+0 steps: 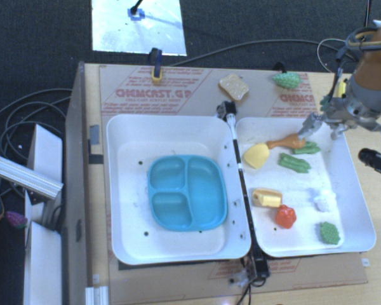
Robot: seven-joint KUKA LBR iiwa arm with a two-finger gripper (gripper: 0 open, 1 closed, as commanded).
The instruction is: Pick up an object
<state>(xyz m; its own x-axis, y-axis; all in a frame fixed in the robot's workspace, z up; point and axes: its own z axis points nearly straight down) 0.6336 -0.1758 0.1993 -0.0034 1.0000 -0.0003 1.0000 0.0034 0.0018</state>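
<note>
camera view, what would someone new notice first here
Most striking is the blue divided tray, alone in the left bin. Next, the bright toy foods scattered in the right bin: a red pepper, a yellow piece and green vegetables. The grey arm's end effector hangs over that bin's far edge, at the view's right.

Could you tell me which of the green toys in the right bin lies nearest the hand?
The long green piece beside the orange carrot; the others lie nearer the camera.
</note>
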